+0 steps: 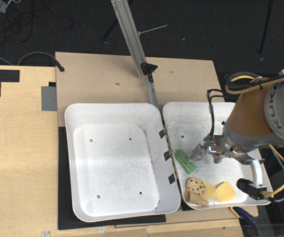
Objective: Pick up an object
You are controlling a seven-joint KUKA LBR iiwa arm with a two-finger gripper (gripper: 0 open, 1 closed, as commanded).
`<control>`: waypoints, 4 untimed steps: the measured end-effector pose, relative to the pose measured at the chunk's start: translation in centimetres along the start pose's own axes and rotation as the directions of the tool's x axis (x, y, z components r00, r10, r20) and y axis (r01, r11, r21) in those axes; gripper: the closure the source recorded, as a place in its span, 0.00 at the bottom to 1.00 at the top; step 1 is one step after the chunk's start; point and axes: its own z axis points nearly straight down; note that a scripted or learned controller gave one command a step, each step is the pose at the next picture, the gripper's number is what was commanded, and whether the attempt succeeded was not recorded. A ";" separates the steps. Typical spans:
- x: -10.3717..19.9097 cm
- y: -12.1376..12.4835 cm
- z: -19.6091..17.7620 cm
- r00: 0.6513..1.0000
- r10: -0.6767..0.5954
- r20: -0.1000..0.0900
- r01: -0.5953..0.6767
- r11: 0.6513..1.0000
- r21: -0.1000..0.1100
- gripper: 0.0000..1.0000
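Observation:
In the right bin (191, 116), a green oblong block (185, 161) lies close to the left wall. A tan speckled cookie-like piece (196, 189) and a yellow lump (224, 192) sit together at the bin's front edge. My gripper (199, 153) is low inside this bin, just to the right of the green block's upper end and very close to it. I cannot make out anything held in it. The arm's orange band (250, 113) hangs over the bin's right side and hides that part of the floor.
The left bin (114, 162) stands beside the right one, with black clips (167, 155) along the shared wall. A slanted metal rail (132, 38) rises behind the bins. The bench's wooden board (102, 78) surrounds them.

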 end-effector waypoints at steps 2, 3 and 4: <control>-0.2 0.5 2.8 1.000 0.007 0.001 -0.007 1.000 -0.022 1.00; -0.4 0.5 -1.4 1.000 -0.001 0.002 0.001 1.000 -0.011 1.00; 0.4 0.3 -6.1 1.000 -0.002 0.002 0.002 1.000 -0.012 1.00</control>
